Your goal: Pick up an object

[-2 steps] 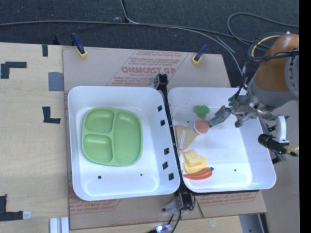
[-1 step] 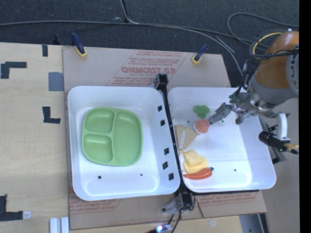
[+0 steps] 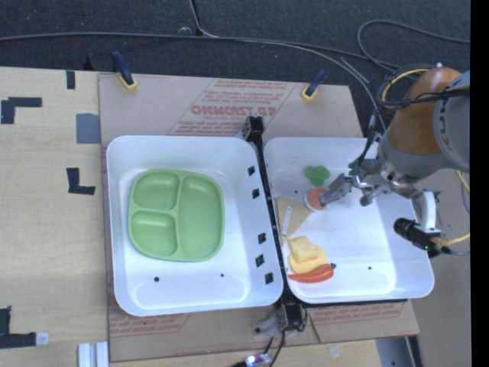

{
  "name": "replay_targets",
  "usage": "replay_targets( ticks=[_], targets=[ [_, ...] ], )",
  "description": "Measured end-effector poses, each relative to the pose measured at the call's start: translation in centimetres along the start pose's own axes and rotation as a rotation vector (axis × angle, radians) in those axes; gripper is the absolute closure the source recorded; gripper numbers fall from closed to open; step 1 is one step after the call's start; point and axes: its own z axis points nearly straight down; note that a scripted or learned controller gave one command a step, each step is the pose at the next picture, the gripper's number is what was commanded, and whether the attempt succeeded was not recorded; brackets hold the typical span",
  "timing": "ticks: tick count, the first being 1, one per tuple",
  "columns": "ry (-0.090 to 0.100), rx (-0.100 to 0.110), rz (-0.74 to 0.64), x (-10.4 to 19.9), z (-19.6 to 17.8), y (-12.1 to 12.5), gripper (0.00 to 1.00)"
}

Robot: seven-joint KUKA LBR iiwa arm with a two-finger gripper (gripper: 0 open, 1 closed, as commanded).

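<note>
Trouble, if it comes, is most likely a miss or a glancing push. Going left to right: the left bin (image 3: 122, 228) holds a green divided plate (image 3: 176, 213), lying flat and well apart from the arm, so it seems out of the matter. The right bin (image 3: 382, 281) holds the loose pieces: a pale wedge (image 3: 289, 210) near the divider, a yellow block (image 3: 304, 252) resting against a red-orange pepper (image 3: 312, 275) toward the near edge, a small green piece (image 3: 318, 175), and just below it a small round pinkish-red piece (image 3: 314, 199).

That pinkish-red piece looks like the one being tried for, since the end effector (image 3: 330, 193) comes in at a slant from the right with its dark tip at or against it. The piece is small and low, so slanted fingers could slide over it or nudge it toward the pale wedge and the divider instead of closing round it. The green piece sits just beside, and could be knocked or caught along with it.

Whether the end effector is spread or closed I cannot tell; the tip reads as one dark shape at this size. Nothing can be seen between its fingers, so no hold on any piece can be claimed.
</note>
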Motion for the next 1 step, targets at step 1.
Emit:
replay_targets(
  ticks=[1],
  targets=[
    [-0.001,-0.002,0.0,0.07,5.33,-0.04,0.0]
  ],
)
